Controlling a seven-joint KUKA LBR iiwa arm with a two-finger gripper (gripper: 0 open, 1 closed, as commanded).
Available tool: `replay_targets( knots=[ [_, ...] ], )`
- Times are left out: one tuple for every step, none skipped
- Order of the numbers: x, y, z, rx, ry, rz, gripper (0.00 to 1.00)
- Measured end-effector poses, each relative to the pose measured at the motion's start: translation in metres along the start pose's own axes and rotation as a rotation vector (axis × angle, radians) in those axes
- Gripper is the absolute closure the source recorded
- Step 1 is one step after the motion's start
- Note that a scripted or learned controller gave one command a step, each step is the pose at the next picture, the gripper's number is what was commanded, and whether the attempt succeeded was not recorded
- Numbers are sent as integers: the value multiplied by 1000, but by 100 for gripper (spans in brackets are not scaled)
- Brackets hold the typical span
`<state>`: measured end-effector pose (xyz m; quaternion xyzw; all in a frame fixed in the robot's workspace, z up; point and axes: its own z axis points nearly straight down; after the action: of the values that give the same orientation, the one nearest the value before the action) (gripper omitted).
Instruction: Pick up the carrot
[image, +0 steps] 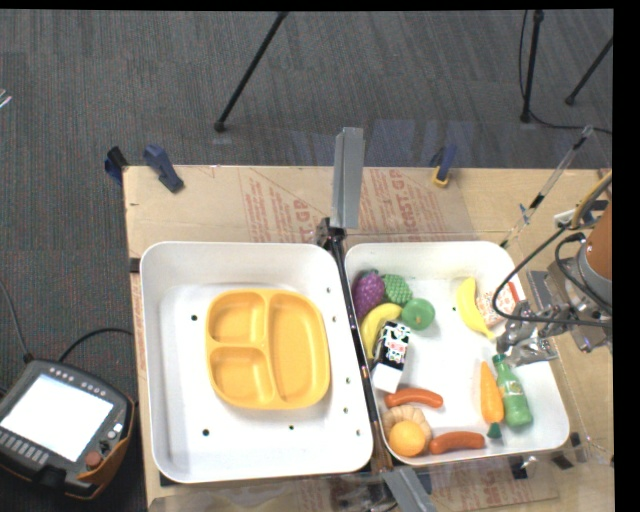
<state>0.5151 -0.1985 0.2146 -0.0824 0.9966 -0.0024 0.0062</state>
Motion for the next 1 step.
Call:
replay_targets(
  knots=[
    [28,1,123,-15,16,-277,100]
  ],
)
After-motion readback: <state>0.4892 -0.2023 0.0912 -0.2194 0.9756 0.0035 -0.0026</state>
